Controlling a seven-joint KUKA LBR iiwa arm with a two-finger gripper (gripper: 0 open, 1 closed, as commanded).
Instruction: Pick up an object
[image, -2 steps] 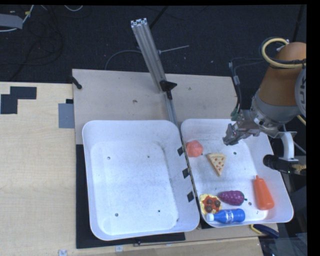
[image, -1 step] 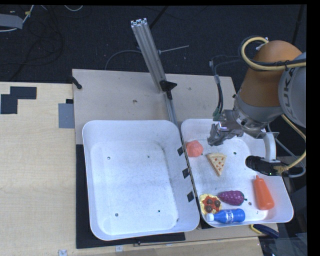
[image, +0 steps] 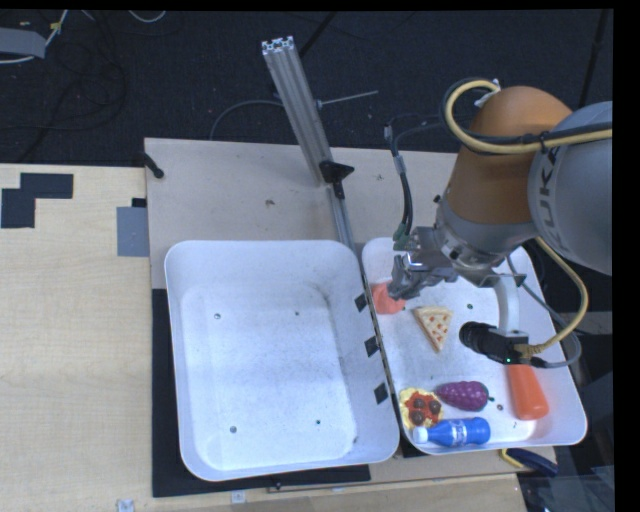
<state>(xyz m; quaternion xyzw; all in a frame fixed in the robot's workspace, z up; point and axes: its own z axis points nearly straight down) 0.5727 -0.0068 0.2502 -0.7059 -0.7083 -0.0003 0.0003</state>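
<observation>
Down in the right bin (image: 398, 352), at its upper left corner, the gripper (image: 404, 284) hangs low over the white floor, close to the wall that the two bins share. Just under it and slightly to its left lies a red piece (image: 383, 299), right beside the tool or touching it. From this slant the two cannot be told apart there, and whether the gripper is wide or narrow cannot be told either. The arm (image: 500, 190) comes in from the upper right of the frame, its orange band above the wrist. Lower and to the right of the gripper lies a pizza slice (image: 434, 327), point downward, apart from the red piece. Along the bin's lower edge sit four more things – a yellow and red toy (image: 421, 407), purple grapes (image: 463, 394) just right of it, a blue bottle (image: 456, 432) on its side below them, and an orange cylinder (image: 527, 392) at the far right. The left bin (image: 260, 350) takes up the middle of the frame, and a metal rail (image: 301, 112) slants up from between the bins toward the top
</observation>
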